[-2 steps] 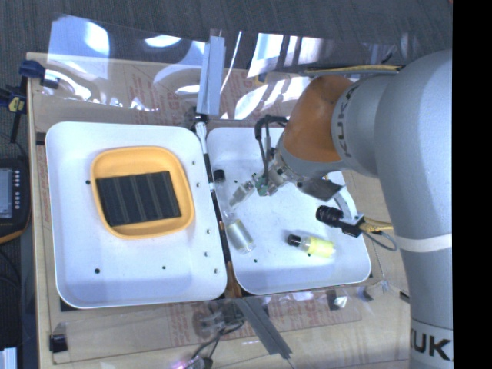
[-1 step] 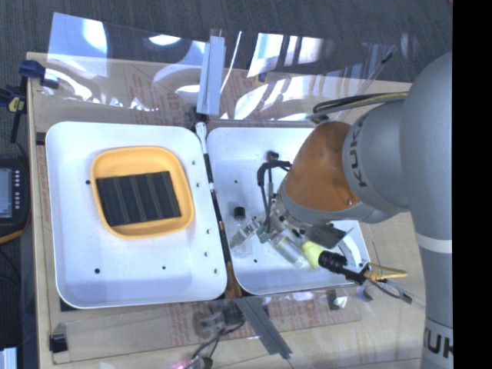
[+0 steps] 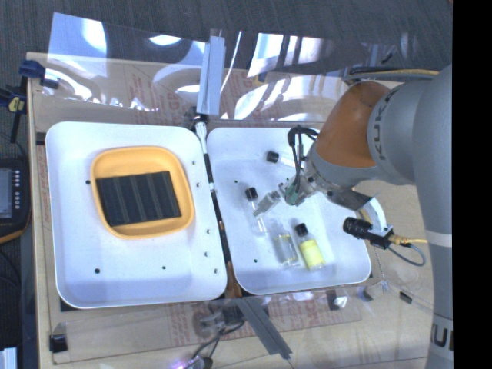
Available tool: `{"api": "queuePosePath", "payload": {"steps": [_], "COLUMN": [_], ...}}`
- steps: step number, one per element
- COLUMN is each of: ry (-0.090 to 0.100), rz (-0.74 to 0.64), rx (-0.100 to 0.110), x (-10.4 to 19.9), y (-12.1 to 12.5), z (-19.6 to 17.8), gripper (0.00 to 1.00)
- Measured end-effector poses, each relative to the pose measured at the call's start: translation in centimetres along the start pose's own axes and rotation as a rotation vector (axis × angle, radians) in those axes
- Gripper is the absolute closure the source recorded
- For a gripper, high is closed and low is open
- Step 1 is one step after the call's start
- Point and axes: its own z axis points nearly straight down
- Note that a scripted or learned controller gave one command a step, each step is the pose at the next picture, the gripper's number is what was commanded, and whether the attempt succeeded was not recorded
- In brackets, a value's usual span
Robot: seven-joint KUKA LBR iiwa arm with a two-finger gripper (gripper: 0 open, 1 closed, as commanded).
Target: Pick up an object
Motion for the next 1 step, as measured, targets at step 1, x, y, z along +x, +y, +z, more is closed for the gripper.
{"api": "queuePosePath", "payload": {"steps": [1], "ry": [0.001], "rz": [-0.024], "rx": [0.0], "x": [-1.72], "y": [0.95], "z": [2.99], "gripper": [0.0]}}
